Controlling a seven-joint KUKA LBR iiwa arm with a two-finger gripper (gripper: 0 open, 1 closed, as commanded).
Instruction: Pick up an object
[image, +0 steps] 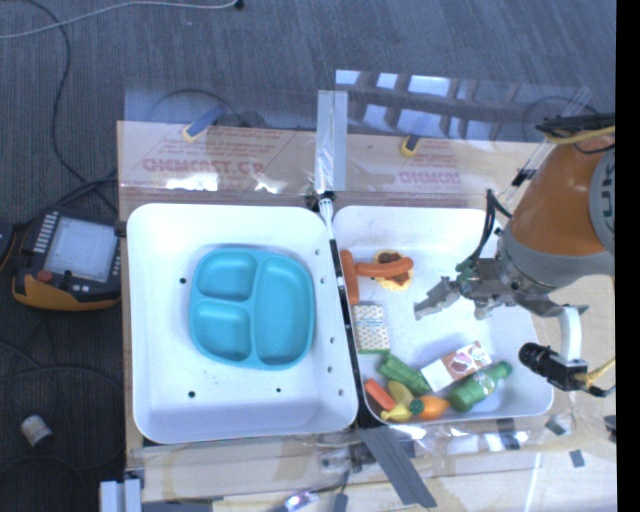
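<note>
Grey carpet surrounds the bench (230, 160), where two white bins sit side by side. One bin (160, 400) holds a blue divided plate (252, 307). The other bin (440, 225) holds a toy hot dog (385, 268), a small patterned card (370, 327), a green bottle (478, 386), a red-and-white carton (457, 364) and a cluster of toy vegetables (402, 390) near its front edge. The pincer (432, 300) hangs over a bare part of this bin, its fingers spread with nothing between them, near the hot dog but apart from it.
</note>
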